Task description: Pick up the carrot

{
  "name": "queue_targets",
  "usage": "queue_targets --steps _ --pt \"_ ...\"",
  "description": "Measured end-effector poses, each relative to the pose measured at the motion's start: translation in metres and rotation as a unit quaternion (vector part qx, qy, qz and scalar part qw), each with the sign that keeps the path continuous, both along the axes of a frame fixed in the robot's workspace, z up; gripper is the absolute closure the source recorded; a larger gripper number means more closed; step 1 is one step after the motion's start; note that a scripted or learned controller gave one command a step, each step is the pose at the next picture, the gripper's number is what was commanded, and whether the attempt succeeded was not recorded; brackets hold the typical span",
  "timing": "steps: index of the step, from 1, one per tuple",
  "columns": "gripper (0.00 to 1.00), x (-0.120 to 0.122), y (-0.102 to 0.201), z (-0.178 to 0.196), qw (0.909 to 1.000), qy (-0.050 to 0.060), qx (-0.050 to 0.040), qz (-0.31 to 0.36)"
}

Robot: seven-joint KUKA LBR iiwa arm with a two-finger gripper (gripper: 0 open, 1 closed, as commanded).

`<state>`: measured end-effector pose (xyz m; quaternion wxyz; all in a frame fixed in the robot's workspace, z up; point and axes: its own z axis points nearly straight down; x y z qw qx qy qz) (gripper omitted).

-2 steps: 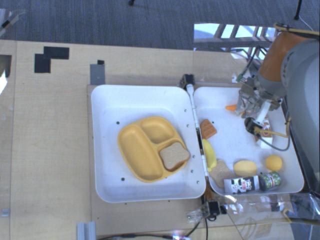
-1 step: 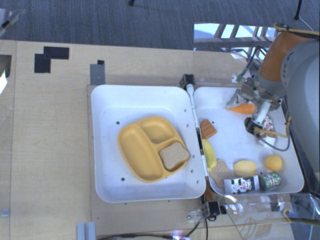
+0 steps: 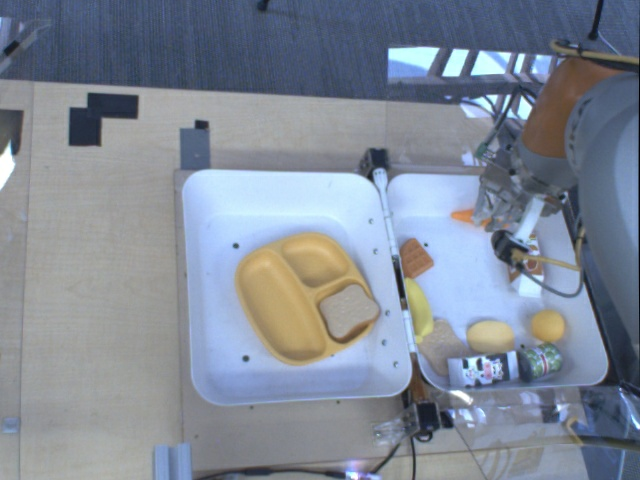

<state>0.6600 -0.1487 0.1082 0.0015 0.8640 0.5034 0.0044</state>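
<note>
A robotics lab: a pale plywood tabletop (image 3: 100, 298) stands on dark grey carpet (image 3: 300, 28), carrying two shallow white plastic bins (image 3: 215, 368). Black square markers (image 3: 100, 116) sit left of the bins, loose cables (image 3: 440, 428) trail below them, and toy food lies inside.

A small orange carrot (image 3: 462, 216) lies in the right bin's far part, partly hidden.

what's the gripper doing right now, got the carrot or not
Two-finger gripper: down beside the small orange carrot in the right white bin; grasp cannot be told.
</note>
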Motion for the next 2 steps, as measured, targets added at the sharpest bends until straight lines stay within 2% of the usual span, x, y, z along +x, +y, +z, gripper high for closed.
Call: queue_targets --steps 1,2 --pt "0.0 0.0 0.001 0.0 1.0 0.0 0.0006 0.001" --pt "0.0 -0.015 -0.002 -0.003 0.9982 -0.019 0.0043 0.058"
